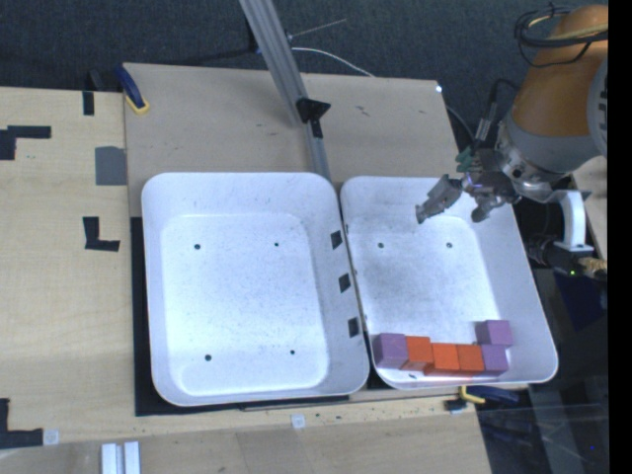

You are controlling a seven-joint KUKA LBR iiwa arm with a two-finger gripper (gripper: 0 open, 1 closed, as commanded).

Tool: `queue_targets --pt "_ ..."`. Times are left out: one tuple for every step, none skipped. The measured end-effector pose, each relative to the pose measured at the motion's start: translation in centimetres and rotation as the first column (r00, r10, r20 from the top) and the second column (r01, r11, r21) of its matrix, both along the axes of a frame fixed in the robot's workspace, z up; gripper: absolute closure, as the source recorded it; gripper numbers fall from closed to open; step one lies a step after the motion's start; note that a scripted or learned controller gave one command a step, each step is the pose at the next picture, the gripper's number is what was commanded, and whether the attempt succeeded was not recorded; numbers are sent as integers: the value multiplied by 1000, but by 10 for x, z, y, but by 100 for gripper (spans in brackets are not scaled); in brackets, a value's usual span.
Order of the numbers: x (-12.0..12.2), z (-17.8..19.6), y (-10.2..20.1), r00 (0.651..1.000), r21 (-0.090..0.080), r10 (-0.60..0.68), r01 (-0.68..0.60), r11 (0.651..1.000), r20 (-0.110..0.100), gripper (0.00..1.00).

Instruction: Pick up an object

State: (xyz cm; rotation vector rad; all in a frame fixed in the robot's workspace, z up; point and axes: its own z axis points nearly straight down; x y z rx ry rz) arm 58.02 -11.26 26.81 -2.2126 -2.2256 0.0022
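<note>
Purple and orange blocks lie in a row along the near edge of the right bin (513,265): a purple block (391,349) at the left, orange blocks (446,355) in the middle, and a purple block (494,334) at the right end. My gripper (456,203) hangs over the far end of the same bin, well away from the blocks. Its two fingers are spread apart with nothing between them.
The left bin (158,265) sits beside the right one. A slanted metal rail (281,57) runs down from the top to the gap between the bins. A blue-and-yellow tool (131,89) lies at the bench's far left corner, and another (484,395) below the right bin.
</note>
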Motion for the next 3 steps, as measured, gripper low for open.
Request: queue_targets --pt "1 -59 29 1000 0 -3 3 1000 -4 0" --pt "5 -34 34 1000 -1 -4 4 1000 4 0" --pt "5 -79 70 1000 -1 -2 2 1000 -3 0"
